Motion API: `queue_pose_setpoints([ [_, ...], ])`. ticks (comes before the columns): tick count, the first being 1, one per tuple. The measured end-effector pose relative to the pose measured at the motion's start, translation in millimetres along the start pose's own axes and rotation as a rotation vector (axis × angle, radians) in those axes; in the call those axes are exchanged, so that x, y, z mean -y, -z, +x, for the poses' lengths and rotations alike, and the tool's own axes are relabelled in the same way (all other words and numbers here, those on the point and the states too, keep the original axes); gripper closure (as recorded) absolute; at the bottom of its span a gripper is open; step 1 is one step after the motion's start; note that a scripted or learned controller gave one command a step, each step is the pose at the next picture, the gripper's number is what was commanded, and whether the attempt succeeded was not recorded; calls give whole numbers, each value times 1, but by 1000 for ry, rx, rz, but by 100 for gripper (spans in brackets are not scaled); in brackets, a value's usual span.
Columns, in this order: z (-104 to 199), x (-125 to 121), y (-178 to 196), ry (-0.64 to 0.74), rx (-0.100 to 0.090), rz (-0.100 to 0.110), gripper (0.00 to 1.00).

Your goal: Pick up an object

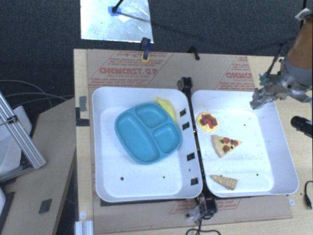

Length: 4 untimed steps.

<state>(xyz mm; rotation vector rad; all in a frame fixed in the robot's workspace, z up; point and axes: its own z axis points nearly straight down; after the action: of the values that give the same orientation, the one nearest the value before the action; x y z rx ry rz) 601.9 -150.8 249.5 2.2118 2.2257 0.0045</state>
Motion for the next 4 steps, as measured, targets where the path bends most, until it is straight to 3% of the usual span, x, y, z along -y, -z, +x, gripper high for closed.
queue_pose_setpoints([
  [1, 36, 7, 23, -1, -1, 2, 100],
  [2, 103, -13, 37, 4, -3, 1, 100],
  [3, 60, -65, 36, -6, 0, -2, 100],
  [4, 155, -68, 29, 5, -3, 2, 100],
])
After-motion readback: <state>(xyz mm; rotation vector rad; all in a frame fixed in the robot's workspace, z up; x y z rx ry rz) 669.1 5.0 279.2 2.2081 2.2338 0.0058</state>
